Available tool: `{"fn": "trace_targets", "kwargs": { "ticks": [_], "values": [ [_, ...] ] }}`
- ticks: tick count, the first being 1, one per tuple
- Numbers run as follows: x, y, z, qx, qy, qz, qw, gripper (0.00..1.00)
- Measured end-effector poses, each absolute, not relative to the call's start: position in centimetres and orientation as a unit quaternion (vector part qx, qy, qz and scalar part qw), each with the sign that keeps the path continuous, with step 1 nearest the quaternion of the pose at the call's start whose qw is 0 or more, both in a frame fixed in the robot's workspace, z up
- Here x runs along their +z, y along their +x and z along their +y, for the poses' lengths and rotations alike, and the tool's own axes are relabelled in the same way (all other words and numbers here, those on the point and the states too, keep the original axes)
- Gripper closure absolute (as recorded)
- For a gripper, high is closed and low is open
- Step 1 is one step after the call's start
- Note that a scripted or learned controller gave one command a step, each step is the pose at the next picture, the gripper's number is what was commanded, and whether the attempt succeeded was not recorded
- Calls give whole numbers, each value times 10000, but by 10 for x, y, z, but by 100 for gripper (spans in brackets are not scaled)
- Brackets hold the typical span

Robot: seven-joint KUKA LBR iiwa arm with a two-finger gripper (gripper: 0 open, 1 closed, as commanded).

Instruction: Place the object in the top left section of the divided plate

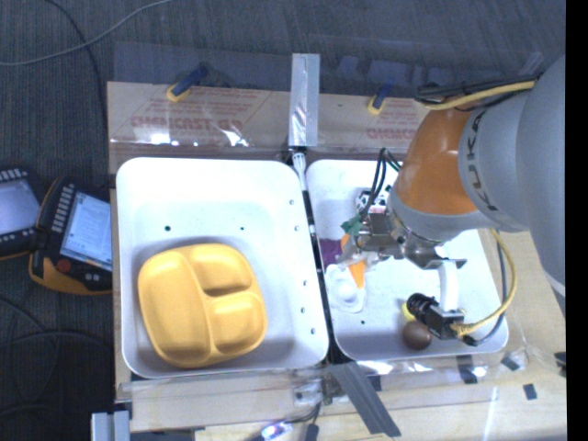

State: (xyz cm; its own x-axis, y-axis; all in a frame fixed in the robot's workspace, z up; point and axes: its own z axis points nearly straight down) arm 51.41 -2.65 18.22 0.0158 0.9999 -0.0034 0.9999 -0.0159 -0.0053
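Bench (211,108) under two white bins: left bin (211,186), right bin (487,246).

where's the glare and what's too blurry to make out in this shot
Camera view: glare streaks the clear sheet behind the bins and the lower rim of the right bin; the yellow divided plate is evenly lit, with soft shadows in its sections; the small items near the gripper are smeared and too blurry to name.

The divided plate (201,303) is yellow, rounded and square-ish, lying flat in the front part of the left bin (156,191), with shallow ridges splitting it into sections. In the right bin (322,191), a small orange, white and green object (350,266) lies near the left wall, partly hidden under the arm.
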Motion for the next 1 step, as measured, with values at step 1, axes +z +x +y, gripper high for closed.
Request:
{"fn": "trace_targets", "kwargs": {
  "ticks": [1],
  "values": [
    [182, 555, 47, 25, -6599, -7514, 5, 100]
  ]
}}
